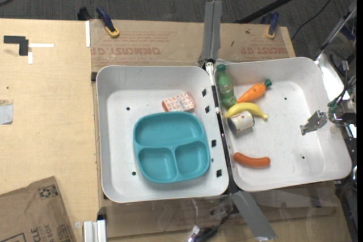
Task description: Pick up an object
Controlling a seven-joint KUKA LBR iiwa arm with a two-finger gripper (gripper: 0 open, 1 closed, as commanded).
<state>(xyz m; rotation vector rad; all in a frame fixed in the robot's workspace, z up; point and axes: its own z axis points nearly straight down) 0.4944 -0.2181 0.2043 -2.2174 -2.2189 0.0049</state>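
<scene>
Now over to the right bin [292,150], with the gripper [313,122] sitting close to its right wall, about midway along that wall. Cannot tell from up here whether clenched or released. Looking for a target: nearest by judgement, the sausage [252,160], lying alone to the gripper's left and nearer the bin's front edge, long axis running roughly parallel to that edge. Bare floor all round it and clear of every wall, so plenty of room to come down across its short side. Farther left, pressed toward the bin's left wall, a tight cluster: green bottle [225,86] lengthwise along that wall near the back-left corner, carrot [253,92] slanting out just beside it, banana [247,110] touching or nearly touching the can [242,122] below it. Crowded there, little space for a clean approach. Open white floor between gripper and sausage, nothing in the way. Probably calls for a leftward, frontward reach.
</scene>
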